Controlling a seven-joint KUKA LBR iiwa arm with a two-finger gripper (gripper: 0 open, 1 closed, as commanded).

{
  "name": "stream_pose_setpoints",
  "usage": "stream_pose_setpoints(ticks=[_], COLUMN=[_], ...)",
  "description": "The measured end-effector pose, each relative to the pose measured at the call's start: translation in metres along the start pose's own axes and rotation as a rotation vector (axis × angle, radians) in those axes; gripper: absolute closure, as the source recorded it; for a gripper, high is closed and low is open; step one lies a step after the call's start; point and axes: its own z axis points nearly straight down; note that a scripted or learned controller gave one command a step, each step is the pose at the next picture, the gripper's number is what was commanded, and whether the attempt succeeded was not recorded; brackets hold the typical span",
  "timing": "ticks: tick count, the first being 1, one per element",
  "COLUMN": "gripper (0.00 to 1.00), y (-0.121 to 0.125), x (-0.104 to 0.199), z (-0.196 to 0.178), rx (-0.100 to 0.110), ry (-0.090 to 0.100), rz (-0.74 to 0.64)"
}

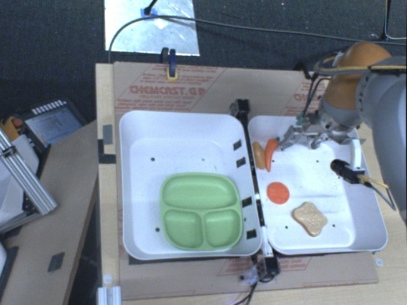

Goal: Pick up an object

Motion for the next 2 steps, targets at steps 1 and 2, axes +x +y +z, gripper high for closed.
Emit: stream_pose_setpoints(ticks=[1,2], gripper=[1.0,1.0], y=[0.002,-0.003], x=[0.0,0.006], z=[-0.014,-0.074], rx=[-0.006,-0.005], ry=[-0.001,0.0], rz=[-0.001,0.001])
